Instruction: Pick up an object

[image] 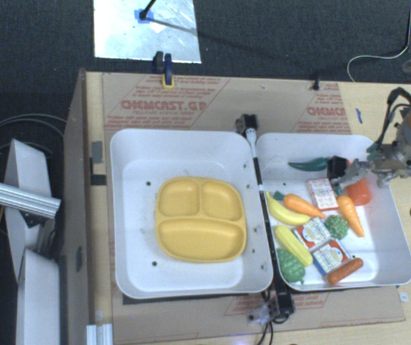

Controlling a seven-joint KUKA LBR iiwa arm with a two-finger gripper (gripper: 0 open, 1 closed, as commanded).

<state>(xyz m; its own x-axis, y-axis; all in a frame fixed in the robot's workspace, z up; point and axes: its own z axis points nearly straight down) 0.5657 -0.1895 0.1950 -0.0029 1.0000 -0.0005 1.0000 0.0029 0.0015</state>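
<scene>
Hovering low over the right bin (399,250), gripper (343,172) poised beside the red tomato (359,192) amid piled toy food, presumably lining up a grab; grip state impossible to tell.

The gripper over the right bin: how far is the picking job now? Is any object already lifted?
Done: the arm has reached in, and the gripper is low over the right bin, beside the red tomato-like toy and the green pepper.
In hand: nothing visibly; the toys all appear to lie in the bin.
Left: grasp one toy and lift it. The yellow plate sits in the left bin.
</scene>
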